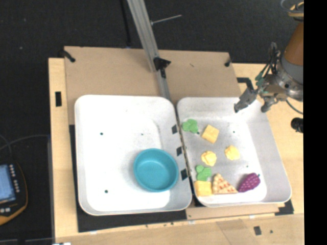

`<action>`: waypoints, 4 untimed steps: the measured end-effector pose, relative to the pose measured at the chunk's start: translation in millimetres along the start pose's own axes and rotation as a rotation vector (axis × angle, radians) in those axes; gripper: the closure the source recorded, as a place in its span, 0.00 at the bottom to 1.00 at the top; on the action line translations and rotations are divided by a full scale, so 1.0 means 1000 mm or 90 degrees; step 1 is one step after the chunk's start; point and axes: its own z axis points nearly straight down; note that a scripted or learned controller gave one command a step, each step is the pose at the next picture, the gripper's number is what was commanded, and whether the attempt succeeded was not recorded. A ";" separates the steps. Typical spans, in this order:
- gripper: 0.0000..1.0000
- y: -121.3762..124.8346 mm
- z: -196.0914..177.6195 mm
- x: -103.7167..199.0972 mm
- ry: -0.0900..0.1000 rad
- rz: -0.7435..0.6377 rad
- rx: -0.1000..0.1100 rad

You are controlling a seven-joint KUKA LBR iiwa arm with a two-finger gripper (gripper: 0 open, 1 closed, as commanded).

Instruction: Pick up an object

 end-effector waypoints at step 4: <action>0.00 -0.012 0.152 -0.005 -0.001 0.004 0.003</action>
